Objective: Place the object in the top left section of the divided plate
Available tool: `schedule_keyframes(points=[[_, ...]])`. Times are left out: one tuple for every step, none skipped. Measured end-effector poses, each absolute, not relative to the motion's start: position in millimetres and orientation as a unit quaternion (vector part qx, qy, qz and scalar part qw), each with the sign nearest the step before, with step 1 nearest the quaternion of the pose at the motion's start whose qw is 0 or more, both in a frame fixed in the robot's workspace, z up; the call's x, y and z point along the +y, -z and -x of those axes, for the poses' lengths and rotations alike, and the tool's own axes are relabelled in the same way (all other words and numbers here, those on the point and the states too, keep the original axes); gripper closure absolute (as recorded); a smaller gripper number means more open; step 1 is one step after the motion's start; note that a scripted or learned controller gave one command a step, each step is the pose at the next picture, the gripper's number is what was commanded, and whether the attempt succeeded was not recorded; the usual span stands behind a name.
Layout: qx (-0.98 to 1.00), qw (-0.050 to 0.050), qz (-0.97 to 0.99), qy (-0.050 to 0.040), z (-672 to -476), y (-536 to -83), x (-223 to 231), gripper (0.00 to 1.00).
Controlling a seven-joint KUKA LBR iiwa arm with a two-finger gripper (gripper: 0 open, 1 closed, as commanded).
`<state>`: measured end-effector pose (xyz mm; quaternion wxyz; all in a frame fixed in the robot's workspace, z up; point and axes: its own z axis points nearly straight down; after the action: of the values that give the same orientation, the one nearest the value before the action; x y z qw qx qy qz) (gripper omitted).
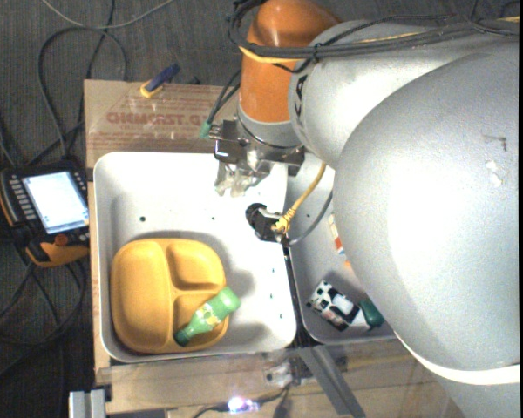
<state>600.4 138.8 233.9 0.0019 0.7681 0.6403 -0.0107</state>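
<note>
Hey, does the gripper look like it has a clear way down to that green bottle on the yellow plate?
Probably yes. The green bottle lies uncovered on the yellow divided plate, and the bin floor between it and the gripper is bare.

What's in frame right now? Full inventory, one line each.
Bins: 2, white, side by side on the bench.
Plate: 1, yellow, divided, lower left of the left bin.
Bottle: 1, green, lying tilted across the plate's lower right edge.
Black-and-white toy: 1, in the right bin, partly under the arm.
Cardboard: 1, brown with red print, behind the left bin.
Blue-and-yellow item: 1, on the cardboard's top edge; too small to identify.
Pendant: 1, black and orange with lit screen, left of the bins.
Cables: several, on the grey floor.
Arm: 1, grey with orange band, from the right.
Gripper: 1, over the left bin's upper right.
</note>
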Motion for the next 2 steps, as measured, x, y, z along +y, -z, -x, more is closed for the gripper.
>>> schedule_keyframes(points=[[0.633,0.003,-0.775,0.002,-527.7,-119.5,207.0,1.0],[0.58,0.006,-0.815,-0.0163,-557.1,-101.4,204.1,1.0]])
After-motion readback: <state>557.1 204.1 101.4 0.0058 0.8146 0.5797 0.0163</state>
